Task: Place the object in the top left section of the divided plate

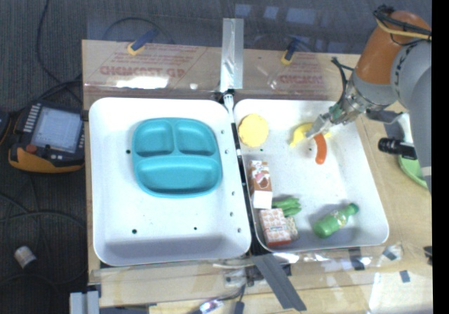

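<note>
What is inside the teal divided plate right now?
The teal divided plate in the left white bin shows bare teal in all three sections; nothing covers any of them.

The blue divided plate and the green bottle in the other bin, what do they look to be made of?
The blue divided plate looks like moulded plastic with a matte, even turquoise surface and soft rounded compartment ridges. The green bottle also appears plastic, glossier, with small highlights on its body; it is probably a toy, though the view is too small to be sure.

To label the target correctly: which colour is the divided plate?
Turquoise blue, seen clearly in the camera view: divided plate in the left bin.
</note>
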